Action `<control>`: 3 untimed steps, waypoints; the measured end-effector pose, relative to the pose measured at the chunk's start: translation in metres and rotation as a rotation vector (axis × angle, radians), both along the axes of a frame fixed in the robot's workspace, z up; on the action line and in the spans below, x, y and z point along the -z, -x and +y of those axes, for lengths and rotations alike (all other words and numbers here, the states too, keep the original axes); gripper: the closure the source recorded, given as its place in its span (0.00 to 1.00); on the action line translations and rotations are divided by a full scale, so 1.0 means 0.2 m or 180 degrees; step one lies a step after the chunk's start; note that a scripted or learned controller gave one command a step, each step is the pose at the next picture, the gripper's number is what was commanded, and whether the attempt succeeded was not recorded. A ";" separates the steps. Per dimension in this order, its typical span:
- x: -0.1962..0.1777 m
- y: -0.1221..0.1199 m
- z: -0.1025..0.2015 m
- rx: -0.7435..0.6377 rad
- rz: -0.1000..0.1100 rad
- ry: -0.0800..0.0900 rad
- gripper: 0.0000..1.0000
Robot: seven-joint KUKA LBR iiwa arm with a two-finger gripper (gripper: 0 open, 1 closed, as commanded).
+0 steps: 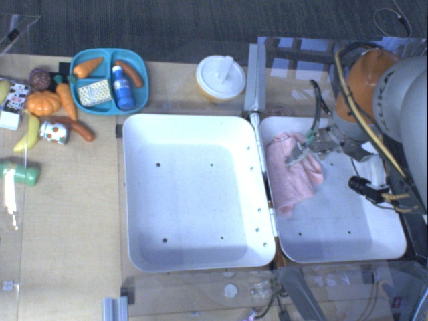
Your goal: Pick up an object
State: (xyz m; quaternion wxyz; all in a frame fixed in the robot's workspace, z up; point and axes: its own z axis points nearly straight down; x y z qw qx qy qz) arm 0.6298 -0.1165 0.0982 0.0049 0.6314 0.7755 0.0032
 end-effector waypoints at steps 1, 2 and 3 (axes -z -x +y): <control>0.03 0.16 -0.11 0.0051 -0.0026 0.0001 0.00; 0.03 0.27 -0.17 0.0013 -0.0031 0.0002 0.00; 0.03 0.53 -0.31 0.0007 -0.0032 0.0009 0.00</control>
